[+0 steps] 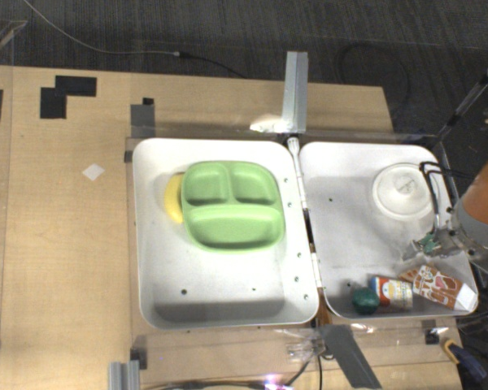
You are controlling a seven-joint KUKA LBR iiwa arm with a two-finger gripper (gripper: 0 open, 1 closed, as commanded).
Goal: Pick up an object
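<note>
While the gripper [429, 244] hangs over the right bin [342, 218] | we cannot tell its grasp | carton [427, 289] beneath.

Green divided plate [231, 204], yellow object [172, 198] — white bins [220, 299], white bowl [402, 190].

Two white bins [159, 242] sit on a wooden bench [57, 242].

- A pale wooden worktop [65, 242] fills most of the scene, marked with black squares [67, 94] near its far left corner.
- Beyond it lies dark ribbed floor [228, 15], crossed by a thin cable [106, 49].
- A grey metal post [296, 92] stands at the worktop's far edge.
- Light is even, with soft shadows.
</note>
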